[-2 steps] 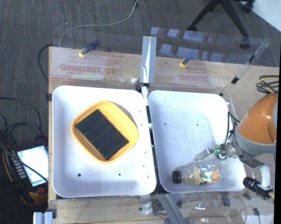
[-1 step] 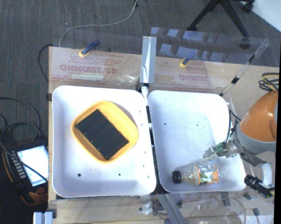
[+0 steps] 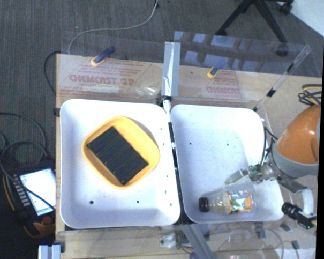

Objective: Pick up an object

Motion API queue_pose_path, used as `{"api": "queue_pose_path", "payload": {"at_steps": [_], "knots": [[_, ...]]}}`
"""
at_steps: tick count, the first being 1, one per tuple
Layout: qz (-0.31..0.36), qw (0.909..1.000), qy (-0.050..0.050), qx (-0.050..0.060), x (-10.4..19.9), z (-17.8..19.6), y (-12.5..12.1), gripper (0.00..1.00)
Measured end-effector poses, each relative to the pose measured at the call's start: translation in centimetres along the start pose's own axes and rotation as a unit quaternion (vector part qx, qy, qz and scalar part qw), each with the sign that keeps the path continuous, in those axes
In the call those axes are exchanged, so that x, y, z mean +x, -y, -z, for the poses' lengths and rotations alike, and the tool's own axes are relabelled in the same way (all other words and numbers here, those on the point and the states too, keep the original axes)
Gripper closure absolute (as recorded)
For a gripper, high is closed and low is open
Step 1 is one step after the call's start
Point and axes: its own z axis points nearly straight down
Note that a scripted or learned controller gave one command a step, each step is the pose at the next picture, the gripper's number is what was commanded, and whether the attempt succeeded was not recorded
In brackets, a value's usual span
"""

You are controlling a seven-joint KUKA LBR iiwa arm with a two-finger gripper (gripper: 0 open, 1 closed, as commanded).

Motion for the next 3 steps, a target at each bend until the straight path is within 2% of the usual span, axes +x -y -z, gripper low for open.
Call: {"api": "queue_pose_path", "payload": {"at_steps": [1,2,3], "knots": [[-0.121,0.9925,-0.008,0.011,-0.66,-0.3,0.68,0.0],[-0.039,0.9992,-0.003,0.007,-0.13,-0.99,0.55,0.0],[-0.069,0.9976,-0.005,0.007,-0.3,-0.79,0.54,0.0]]}}
